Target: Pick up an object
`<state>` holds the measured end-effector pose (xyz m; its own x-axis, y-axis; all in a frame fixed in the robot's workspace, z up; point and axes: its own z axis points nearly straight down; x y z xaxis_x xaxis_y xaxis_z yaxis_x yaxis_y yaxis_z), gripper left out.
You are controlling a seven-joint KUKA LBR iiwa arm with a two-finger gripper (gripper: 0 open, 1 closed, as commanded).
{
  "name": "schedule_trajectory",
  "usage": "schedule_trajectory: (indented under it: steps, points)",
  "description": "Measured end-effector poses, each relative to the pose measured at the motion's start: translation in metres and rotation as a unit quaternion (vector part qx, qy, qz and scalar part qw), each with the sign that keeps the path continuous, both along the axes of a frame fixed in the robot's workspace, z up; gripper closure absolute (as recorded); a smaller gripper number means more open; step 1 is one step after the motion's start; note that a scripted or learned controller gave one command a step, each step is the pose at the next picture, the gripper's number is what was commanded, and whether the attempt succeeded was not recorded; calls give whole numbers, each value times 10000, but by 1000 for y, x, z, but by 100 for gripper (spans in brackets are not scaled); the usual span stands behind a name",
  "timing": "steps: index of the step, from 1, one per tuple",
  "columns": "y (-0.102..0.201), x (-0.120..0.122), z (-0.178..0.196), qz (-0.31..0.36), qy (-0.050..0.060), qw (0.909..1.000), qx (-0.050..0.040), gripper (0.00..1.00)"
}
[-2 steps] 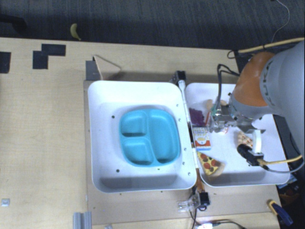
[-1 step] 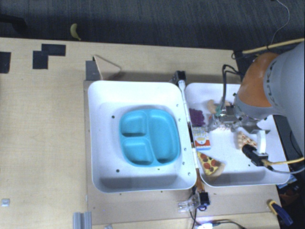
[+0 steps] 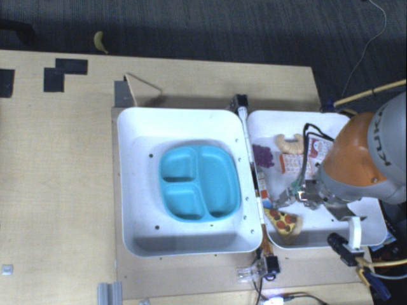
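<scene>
Clutter crowds the right bin [image 3: 375, 230]: purple grapes [image 3: 263, 155], a red-and-white carton [image 3: 292, 163] and a pizza slice [image 3: 283, 221] lie near the gripper [image 3: 300, 196]. Its wrist possibly hides the target; finger state I cannot tell. Descending here risks a glancing miss.

Two white bins [image 3: 130, 170] sit on the bench [image 3: 57, 189]; one blue divided tray [image 3: 199, 182], one pizza slice [image 3: 284, 222], one purple toy [image 3: 263, 155].

A pale wooden bench [image 3: 63, 189] stood on dark carpet [image 3: 210, 18], where a small yellowish scrap [image 3: 100, 41], perhaps a banana, lay.
</scene>
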<state>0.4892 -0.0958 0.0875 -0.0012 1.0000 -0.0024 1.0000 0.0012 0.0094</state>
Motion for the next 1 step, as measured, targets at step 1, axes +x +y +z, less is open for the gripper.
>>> schedule_trajectory:
  steps: [1]
  points:
    - [0, 2, 11, 7, -30, 10000, 0, 100]
